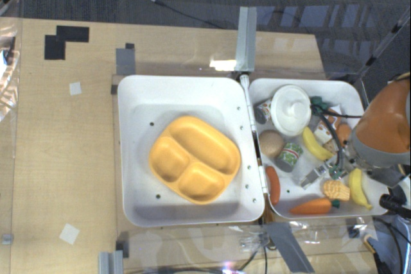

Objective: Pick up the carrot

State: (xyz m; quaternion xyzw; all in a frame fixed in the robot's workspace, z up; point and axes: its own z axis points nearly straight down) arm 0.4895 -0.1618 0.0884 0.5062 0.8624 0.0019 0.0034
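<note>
The carrot (311,206), orange with a small green tip on its right end, lies flat along the front wall of the right bin (359,94). My gripper (332,168) hangs low over the right bin's right half, just above and to the right of the carrot, among the toy foods. A bumpy yellow piece (334,189) lies between the gripper and the carrot. Nothing shows the carrot being held. The arm's orange band (387,117) and grey wrist cover the bin's right edge.
The right bin also holds a white cup (290,109), two bananas (314,144) (357,188), a brown potato (271,143), a small can (289,155) and a red pepper (274,184). The left bin (135,138) holds a yellow divided plate (194,158).
</note>
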